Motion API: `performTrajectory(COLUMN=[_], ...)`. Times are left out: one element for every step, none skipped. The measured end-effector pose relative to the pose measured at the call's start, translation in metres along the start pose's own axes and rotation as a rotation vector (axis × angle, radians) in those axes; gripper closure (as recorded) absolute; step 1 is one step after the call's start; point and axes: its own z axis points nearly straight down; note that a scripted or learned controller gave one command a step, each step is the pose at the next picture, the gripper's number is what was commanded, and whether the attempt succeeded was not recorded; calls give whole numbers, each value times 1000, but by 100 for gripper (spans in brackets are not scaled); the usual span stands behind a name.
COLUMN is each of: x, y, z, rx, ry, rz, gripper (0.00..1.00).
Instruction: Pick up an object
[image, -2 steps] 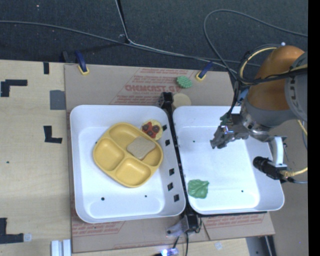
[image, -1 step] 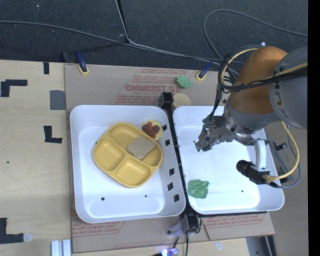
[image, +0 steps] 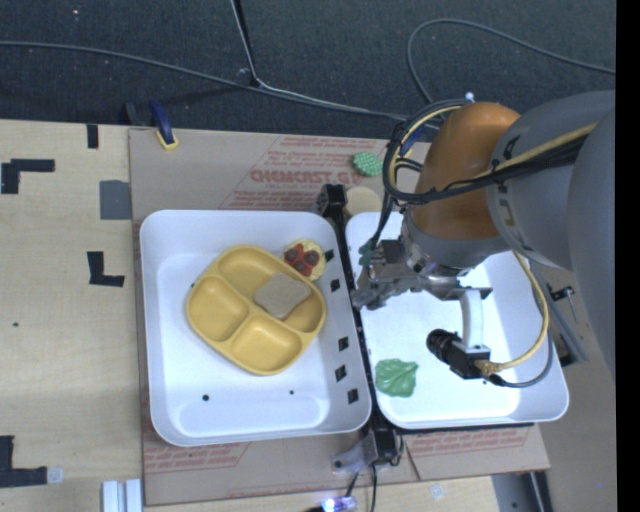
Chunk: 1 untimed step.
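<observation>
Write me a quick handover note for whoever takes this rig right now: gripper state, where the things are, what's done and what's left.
Gripper: low over the right bin, near its left wall; nothing is visibly held.
Left bin: yellow divided tray with a tan square piece in one compartment; a small red item sits at the tray's upper right edge.
Right bin: green leaf-shaped piece on the floor, front left, apart from the gripper.
Done: no pick yet.
Left: grasp an object and lift it; the green piece looks nearest.

Overhead, slanted down on both bins (image: 160, 330)
</observation>
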Motion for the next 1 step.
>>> performTrajectory(x=[56], y=[-15], z=[7], rx=[1], ry=[0], rz=[-1], gripper=[100])
